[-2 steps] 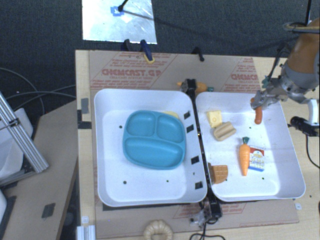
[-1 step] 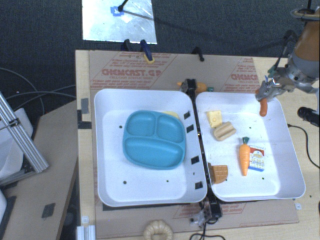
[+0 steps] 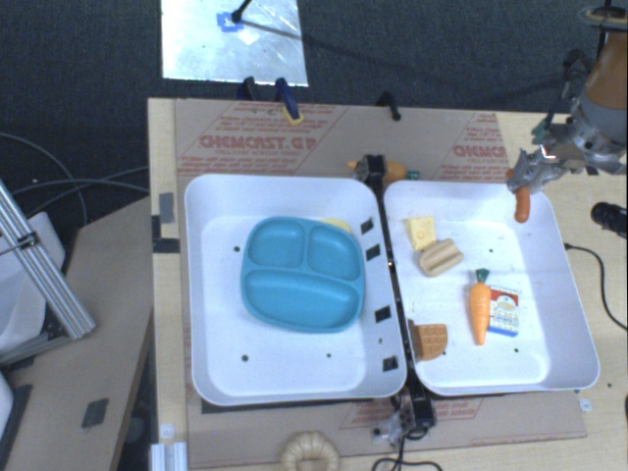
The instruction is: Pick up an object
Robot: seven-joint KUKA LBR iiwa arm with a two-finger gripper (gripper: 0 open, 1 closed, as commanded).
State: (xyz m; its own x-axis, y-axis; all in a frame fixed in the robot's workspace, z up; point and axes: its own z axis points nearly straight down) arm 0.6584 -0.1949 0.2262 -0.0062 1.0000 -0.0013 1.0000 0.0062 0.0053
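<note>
At the right bin's (image 3: 559, 263) 1 o'clock corner, the gripper (image 3: 525, 180) is hanging above the rim with a small orange-red sausage (image 3: 523, 205) dangling upright between its fingers, so the fingers are closing on that piece. Sausage is looking clear of the bin floor, hanging over the back rim. Judging from that, the pick itself is looking done; what is remaining is only confirming the hold is lasting, since the grip is on the very top end.

Count, working outward from there. Right bin is holding five loose items: one yellow cheese wedge (image 3: 421, 232) at 11 o'clock, one tan bread roll (image 3: 440, 257) just below it, one carrot (image 3: 478, 308) near centre, one small carton (image 3: 504, 311) touching the carrot's right side, one waffle piece (image 3: 429, 340) at 7 o'clock.

Left bin (image 3: 211, 263) is holding one blue divided plate (image 3: 302, 273), with one pale yellow item (image 3: 337, 225) peeking out behind its 1 o'clock edge; identity unclear.

Two bins, one arm.
</note>
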